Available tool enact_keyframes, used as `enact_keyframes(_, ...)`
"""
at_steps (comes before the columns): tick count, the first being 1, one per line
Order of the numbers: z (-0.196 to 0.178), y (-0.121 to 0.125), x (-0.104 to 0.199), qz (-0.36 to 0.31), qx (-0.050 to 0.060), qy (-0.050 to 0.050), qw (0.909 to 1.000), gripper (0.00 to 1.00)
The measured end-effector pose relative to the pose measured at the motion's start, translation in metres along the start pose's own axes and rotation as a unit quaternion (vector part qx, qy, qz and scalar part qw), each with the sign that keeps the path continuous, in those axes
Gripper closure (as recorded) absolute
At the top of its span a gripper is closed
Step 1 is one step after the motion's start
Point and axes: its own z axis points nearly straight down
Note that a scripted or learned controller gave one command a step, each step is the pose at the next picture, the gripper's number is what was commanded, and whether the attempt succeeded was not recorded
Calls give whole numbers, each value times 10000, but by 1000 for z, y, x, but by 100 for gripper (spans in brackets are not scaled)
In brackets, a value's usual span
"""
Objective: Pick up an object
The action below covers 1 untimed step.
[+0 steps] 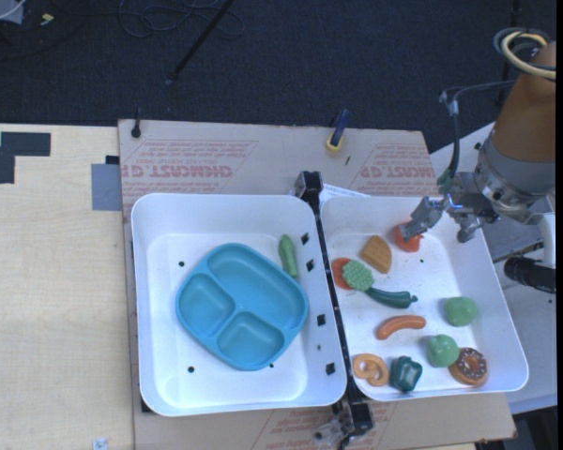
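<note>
The gripper (443, 216) hung with its fingers spread open and nothing between them, a small red-orange toy (408, 239) lying just below the left fingertip in the right bin (507, 322); it looked light, rigid and slick, best pinched across its middle.

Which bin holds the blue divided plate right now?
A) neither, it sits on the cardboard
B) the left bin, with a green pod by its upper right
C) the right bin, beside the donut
B: the blue divided plate lies in the left bin, with the green pod just off its upper right edge.
</note>
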Motion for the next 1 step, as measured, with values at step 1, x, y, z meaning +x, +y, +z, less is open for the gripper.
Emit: enact_keyframes(1,-6,2,0,-8,-58,-8,10000,0)
